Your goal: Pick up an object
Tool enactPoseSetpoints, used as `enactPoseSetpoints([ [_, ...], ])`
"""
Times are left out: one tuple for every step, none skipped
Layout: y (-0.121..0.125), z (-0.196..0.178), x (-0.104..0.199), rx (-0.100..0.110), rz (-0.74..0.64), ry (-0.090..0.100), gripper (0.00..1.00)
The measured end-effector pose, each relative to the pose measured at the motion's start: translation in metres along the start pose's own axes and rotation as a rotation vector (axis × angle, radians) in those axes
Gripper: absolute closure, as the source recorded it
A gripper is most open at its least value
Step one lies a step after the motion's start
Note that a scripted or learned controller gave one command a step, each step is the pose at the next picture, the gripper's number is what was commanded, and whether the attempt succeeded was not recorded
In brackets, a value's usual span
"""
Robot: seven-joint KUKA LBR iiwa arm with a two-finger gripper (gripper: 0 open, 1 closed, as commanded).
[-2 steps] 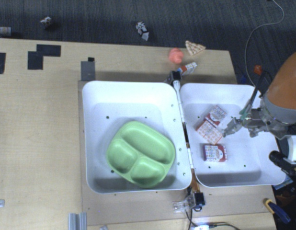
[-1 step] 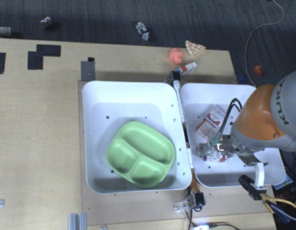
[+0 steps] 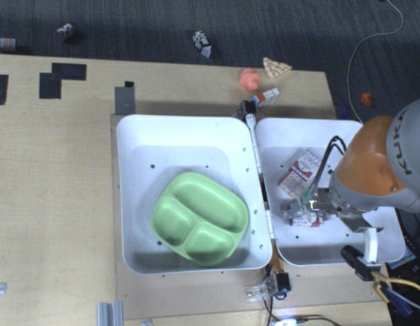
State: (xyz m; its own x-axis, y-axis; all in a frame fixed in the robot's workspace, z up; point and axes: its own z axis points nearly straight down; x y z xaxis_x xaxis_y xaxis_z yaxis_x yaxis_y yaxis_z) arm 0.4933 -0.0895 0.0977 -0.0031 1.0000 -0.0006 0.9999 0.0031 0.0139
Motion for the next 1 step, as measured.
enactPoseSetpoints([
  [-0.0041,-0.0873,0.0834,0.010,-0.002,0.002,1.00],
])
